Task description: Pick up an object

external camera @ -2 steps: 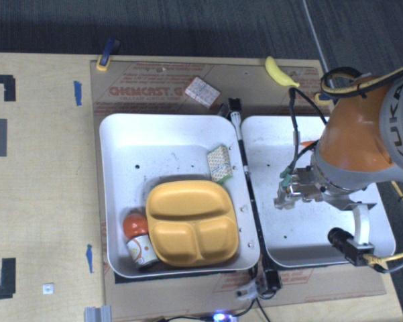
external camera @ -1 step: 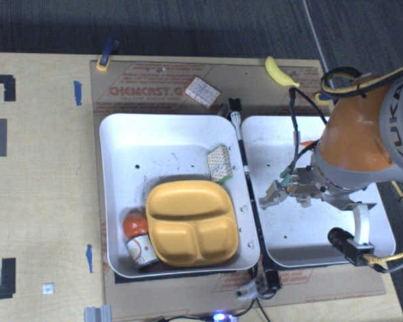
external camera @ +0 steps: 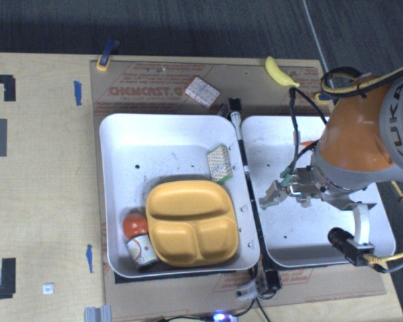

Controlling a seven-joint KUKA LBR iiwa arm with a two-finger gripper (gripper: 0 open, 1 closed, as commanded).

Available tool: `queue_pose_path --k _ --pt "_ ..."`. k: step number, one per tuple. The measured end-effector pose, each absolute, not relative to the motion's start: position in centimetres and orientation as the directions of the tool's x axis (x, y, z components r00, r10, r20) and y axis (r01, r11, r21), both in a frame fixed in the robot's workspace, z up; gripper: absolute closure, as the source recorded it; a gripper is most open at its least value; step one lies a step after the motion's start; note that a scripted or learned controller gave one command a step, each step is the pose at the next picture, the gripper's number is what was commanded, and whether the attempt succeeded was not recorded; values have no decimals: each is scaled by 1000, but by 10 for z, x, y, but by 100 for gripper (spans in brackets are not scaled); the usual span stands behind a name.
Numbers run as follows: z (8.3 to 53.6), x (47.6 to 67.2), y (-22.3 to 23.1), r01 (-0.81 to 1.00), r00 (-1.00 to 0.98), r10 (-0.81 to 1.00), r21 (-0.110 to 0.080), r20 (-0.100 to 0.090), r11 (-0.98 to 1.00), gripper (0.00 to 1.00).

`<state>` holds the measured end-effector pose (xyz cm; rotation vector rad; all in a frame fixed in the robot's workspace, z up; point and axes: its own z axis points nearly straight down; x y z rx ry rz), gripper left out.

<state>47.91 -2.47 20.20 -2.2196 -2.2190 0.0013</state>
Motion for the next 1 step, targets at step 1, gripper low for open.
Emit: queue_pose_path --k 1 --pt "202 479 -25 1000 0 1000 -3 2 0 0"
